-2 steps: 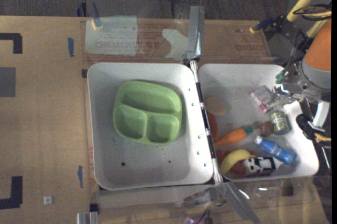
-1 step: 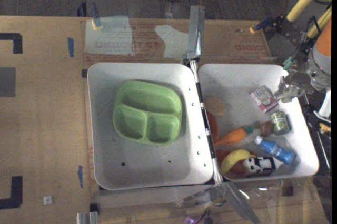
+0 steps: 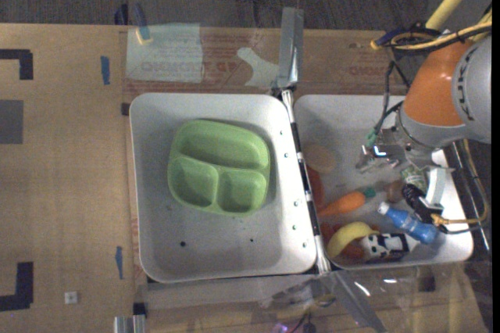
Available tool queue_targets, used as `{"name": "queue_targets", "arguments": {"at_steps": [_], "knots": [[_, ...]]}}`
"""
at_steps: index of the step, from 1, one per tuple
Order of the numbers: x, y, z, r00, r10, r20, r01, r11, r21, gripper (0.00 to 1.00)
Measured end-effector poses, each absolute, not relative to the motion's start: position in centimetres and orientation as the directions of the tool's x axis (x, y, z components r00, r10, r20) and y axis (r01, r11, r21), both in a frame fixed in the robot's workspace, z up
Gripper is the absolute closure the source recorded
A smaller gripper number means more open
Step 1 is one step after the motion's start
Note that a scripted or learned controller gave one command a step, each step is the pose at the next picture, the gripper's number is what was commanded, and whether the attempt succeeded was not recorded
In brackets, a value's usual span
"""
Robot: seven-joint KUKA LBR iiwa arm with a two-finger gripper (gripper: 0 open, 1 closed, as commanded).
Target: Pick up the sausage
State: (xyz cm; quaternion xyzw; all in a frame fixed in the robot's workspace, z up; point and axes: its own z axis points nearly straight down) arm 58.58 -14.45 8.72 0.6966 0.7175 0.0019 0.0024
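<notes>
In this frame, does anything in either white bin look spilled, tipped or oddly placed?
Nothing looks spilled or broken. The green three-compartment plate sits askew in the left white bin. In the right white bin, the orange carrot, yellow banana and blue bottle lie jumbled together near the front.

A green tray [image 3: 219,166] with three compartments lies slightly tilted in the left bin [image 3: 148,191], near its upper middle. In the right bin [image 3: 344,116], a carrot [image 3: 342,205] lies near the centre, pointing up to the right. Below it a banana [image 3: 349,236] curves along the near wall. Just right of the banana sits a small black-and-white toy [image 3: 385,245]. A blue bottle [image 3: 408,223] lies above that toy, cap to the upper left. A pale round thing [image 3: 319,158] rests near the divider. The brown surface [image 3: 62,167] bears black marks and blue tape.
</notes>
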Motion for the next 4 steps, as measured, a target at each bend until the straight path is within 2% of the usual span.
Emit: {"name": "queue_targets", "arguments": {"at_steps": [1,2,3,4], "knots": [[56.5,-12.6,8.7,-0.033,0.999,0.000,0.999,0.033,0.004,1.00],[56.5,-12.6,8.6,-0.033,0.999,-0.001,0.999,0.033,0.004,0.00],[51.7,-12.1,8.7,-0.011,1.000,0.001,1.000,0.011,0.003,0.00],[60.2,-13.6,8.6,-0.047,0.999,-0.001,0.999,0.047,0.004,0.00]]}}
